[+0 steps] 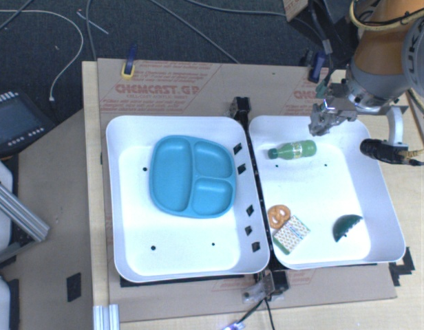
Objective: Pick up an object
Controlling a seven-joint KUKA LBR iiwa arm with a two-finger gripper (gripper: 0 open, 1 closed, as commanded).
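So from where I'm standing, the arm (387,40) is coming in over the far right corner of the right bin (377,184), with the gripper (322,124) hanging above the bin's back edge. Honestly can't tell how the tool is set from this angle; it's just a dark metal clump down there. Nothing visibly in it.

Just beside and slightly below it, a small green bottle (293,150) lies on its side on the bin floor, cap end pointing toward the divider. Toward the front of the same bin there's a pretzel (279,216) touching a little patterned packet (292,234), both close to the divider. A dark green wedge-shaped thing (347,226) sits well apart from them, nearer the right wall.

The left bin (126,205) has a blue divided plate (193,176) lying flat, roughly in the middle.
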